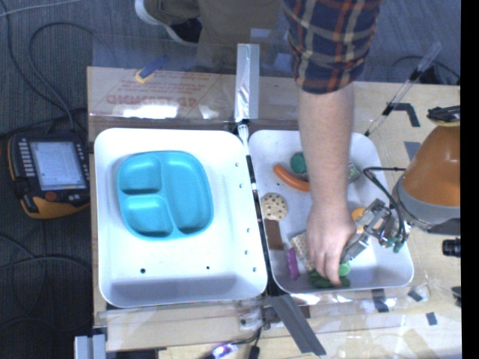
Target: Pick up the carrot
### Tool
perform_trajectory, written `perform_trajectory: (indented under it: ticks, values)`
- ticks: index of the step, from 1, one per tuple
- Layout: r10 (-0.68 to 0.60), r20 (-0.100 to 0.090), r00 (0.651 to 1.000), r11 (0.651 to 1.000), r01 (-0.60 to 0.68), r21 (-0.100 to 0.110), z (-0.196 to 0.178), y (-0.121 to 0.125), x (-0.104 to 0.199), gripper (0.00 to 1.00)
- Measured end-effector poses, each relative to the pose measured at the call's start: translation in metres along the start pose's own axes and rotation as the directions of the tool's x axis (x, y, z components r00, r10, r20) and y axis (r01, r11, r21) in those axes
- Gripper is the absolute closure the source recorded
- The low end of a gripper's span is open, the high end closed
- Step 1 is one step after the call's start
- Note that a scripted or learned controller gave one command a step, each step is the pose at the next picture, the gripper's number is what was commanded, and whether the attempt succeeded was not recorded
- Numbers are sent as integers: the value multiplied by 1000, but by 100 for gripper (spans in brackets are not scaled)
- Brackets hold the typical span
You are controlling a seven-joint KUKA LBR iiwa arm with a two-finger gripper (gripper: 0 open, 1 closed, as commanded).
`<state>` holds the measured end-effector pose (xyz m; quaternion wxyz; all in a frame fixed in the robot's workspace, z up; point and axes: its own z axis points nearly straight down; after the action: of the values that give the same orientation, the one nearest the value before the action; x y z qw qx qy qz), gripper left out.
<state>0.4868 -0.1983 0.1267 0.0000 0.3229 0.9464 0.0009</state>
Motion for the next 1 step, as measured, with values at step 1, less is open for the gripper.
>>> perform_trajectory:
  ticks: [1]
  values:
    - [69,1,998,998,-69,-1,2,6,6,0]
